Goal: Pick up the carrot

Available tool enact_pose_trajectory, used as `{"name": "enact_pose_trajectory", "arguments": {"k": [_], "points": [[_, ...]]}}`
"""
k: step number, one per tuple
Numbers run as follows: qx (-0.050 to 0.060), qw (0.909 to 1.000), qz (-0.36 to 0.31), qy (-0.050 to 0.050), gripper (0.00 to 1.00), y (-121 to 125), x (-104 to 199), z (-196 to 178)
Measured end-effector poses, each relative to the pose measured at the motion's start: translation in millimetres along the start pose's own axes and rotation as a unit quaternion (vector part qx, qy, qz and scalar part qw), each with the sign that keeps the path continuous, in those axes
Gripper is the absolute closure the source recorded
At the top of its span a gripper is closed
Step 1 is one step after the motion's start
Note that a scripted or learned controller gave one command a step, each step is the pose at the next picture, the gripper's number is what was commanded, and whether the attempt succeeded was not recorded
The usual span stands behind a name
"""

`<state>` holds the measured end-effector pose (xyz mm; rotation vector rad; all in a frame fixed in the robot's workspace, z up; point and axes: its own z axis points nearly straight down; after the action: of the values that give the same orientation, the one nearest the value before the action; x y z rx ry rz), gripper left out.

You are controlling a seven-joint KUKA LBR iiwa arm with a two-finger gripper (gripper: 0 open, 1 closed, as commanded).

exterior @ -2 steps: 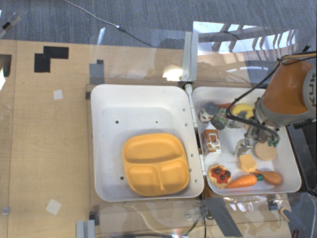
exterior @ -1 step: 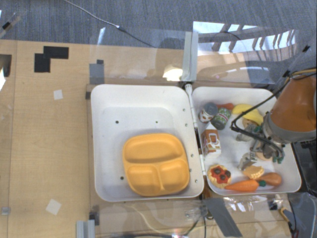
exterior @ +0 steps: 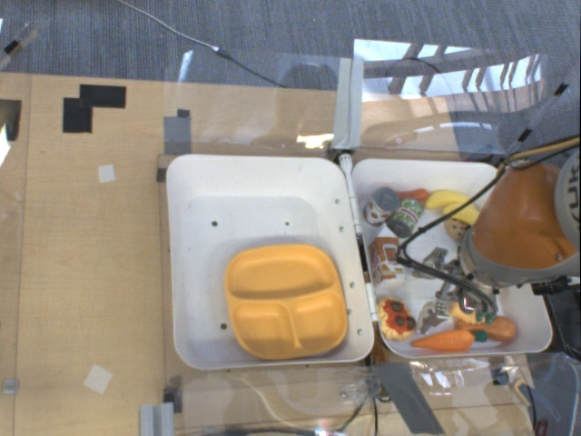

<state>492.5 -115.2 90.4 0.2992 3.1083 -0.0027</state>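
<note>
The carrot (exterior: 444, 341) is orange with a green stub at its right end. It lies flat along the front wall of the right bin (exterior: 542, 321). My gripper (exterior: 437, 310) hangs low in that bin, just above and a little left of the carrot's middle. The grey arm and its orange band (exterior: 516, 222) reach in from the right and hide the bin's right part. I see nothing lifted from the bin floor.
Around the gripper lie a pizza slice (exterior: 397, 316), a brown box (exterior: 387, 257), two cans (exterior: 393, 212), a banana (exterior: 451, 203) and a brownish piece (exterior: 500, 330). The left bin (exterior: 195, 243) holds a yellow divided plate (exterior: 286, 300). A black cable (exterior: 427, 225) crosses the right bin.
</note>
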Motion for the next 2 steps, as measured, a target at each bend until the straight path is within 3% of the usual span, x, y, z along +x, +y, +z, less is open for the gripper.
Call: {"name": "enact_pose_trajectory", "arguments": {"k": [1,2], "points": [[0.0,1.0,-0.002,-0.004,1.0,1,-4,-12],[-0.001,0.9767,-0.215,0.004,1.0,-6,-18,-54]]}}
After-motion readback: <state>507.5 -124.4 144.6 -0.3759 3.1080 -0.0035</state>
